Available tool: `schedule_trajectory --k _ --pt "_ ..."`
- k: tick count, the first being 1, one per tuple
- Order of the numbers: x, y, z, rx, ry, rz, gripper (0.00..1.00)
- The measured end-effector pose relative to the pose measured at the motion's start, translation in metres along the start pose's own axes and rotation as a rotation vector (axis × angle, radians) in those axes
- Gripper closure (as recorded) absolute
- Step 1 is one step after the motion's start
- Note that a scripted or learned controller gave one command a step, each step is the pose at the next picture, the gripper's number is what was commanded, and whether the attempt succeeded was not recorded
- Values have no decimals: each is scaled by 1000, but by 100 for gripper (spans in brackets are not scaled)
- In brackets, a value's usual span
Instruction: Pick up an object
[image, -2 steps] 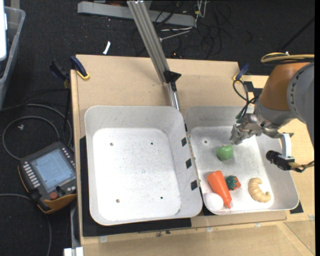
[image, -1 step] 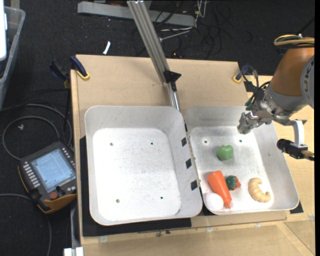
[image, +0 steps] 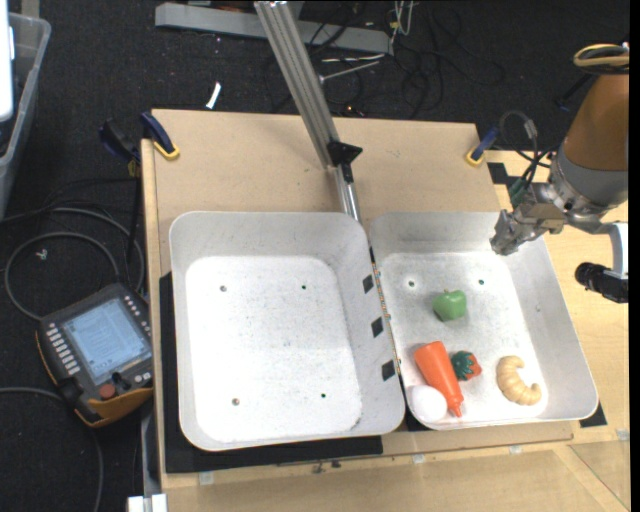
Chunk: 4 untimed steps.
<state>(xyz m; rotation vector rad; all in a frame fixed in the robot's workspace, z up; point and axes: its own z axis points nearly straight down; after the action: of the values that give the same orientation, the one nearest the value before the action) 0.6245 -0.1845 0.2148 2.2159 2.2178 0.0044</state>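
Observation:
The right bin (image: 570, 340) holds a green pepper (image: 451, 304) near its middle. Along its front lie an orange carrot (image: 439, 373), a white egg (image: 429, 403), a small red and green strawberry (image: 466, 365) and a tan croissant (image: 519, 380). My gripper (image: 506, 238) hangs over the bin's far right corner, up and to the right of the pepper and apart from every object. Nothing shows between its fingers.
The left bin (image: 268, 325) sits beside the right one. A grey metal pole (image: 308, 85) slants across the bench's back to the gap between the bins. Orange clamps (image: 165, 148) grip the bench's far corners. A teach pendant (image: 98, 345) lies on the floor at left.

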Motion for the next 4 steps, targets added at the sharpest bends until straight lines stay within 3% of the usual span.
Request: schedule_trajectory --k 1,2,4 --pt "0 2 -41 1 0 -2 100" --pt "52 6 -28 7 4 -7 100" --pt "166 19 -44 5 4 -8 100"
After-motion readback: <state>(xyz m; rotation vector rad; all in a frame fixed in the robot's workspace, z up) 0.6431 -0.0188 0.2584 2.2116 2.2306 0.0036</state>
